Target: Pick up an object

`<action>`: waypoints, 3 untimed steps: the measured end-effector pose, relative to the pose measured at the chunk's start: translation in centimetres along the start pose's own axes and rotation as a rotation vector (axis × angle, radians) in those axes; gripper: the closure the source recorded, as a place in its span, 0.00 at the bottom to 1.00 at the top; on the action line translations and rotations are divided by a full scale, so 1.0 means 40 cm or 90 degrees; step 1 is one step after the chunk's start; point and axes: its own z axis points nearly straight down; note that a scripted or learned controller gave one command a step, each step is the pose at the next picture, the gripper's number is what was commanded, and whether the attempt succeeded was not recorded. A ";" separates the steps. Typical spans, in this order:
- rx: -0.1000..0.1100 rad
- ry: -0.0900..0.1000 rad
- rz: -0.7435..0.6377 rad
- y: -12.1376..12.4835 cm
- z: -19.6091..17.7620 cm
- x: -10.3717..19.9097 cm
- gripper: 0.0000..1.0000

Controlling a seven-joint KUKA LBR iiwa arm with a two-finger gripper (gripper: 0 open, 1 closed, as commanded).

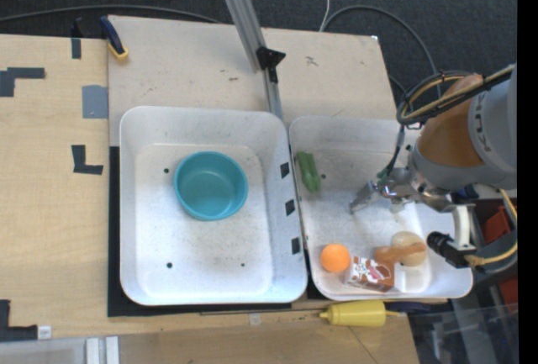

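Observation:
My gripper hangs low over the middle of the right bin, open, with nothing between its fingers and bare bin floor under it. A green oblong object lies by that bin's left wall, to the gripper's left. Nearer the front edge sit an orange ball, a red-and-white snack packet, a tan bread-like piece and a white block. A teal bowl stands upright in the left bin.
A yellow bottle lies on the bench just outside the right bin's front rim. A grey pole slants down to the divide between the bins. Cables loop around the arm at right.

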 end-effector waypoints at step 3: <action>-0.003 0.000 0.000 0.011 -0.284 -0.008 1.00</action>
